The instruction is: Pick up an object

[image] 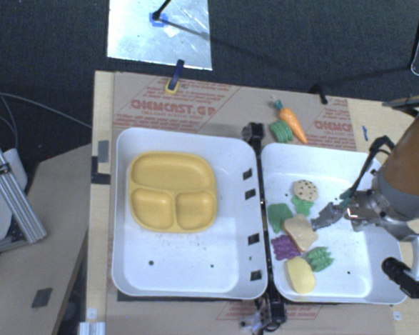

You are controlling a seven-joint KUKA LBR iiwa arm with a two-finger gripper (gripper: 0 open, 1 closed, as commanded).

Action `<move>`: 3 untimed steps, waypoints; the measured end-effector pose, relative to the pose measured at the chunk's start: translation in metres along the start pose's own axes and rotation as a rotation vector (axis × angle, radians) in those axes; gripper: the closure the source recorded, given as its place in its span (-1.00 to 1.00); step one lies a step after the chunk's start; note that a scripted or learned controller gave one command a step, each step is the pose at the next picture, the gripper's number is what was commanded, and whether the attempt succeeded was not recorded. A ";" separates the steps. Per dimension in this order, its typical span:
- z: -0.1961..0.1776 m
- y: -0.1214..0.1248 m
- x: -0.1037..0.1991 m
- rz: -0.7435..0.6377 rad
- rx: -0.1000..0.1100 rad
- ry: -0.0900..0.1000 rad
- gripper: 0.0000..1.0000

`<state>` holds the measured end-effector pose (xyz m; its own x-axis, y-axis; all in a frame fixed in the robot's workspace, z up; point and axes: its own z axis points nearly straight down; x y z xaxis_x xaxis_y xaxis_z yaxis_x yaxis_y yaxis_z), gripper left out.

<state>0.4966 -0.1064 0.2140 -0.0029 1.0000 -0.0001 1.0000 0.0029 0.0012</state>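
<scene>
Beside the round speckled toy cookie (305,189) in the right-hand shallow white bin (351,284), the tan plastic bread slice (300,232) lies just under the grey two-finger gripper (325,218), likely light, stiff and slick, best pinched across its edges.

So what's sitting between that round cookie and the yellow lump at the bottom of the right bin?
In the camera view, a tan bread slice lies between the cookie and yellow piece.

Grey arm (401,191) (orange band), dark tool (322,219)
</scene>
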 end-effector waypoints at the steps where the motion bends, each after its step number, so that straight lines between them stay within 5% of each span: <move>1: 0.006 0.016 0.111 -0.012 -0.001 0.004 -1.00; 2: -0.006 0.017 0.104 0.000 -0.003 0.001 1.00; 3: -0.061 -0.009 0.143 -0.006 -0.005 0.003 1.00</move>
<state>0.4869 0.0368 0.2753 -0.0091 1.0000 0.0025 0.9999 0.0090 0.0062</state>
